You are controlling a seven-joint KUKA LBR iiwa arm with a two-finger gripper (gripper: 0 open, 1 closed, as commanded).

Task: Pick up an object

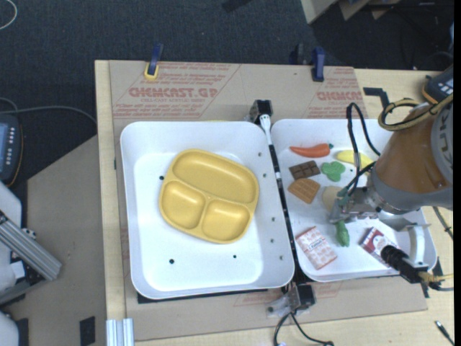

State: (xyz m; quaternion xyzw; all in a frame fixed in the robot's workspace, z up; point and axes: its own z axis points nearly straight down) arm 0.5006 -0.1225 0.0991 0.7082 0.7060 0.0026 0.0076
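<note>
1. You have two white bins side by side on the bench: the left bin (pixel 137 215) holds a yellow divided plate (pixel 207 195), and the right bin (pixel 302 128) holds the small items.
2. In the right bin you can see a toy carrot (pixel 311 150), a chocolate-bar piece (pixel 304 170), a brown wafer-like block (pixel 305 189), a green leafy piece (pixel 333 170), something yellow (pixel 347 156) partly hidden by the arm, a red-and-white packet (pixel 316 246) and a second red packet (pixel 372 241).
3. The gripper (pixel 344 215) is low in the right bin, just above a small green vegetable (pixel 343 233) that lies on the bin floor between the two packets.
4. You cannot tell from this slanted view how the gripper is set; the wrist covers it.
5. Nothing shows as held. The green vegetable looks like the likely target, and it rests on the bin floor.
6. Judge the task as barely begun: the approach looks made, but the grasp and lift are still left.
</note>
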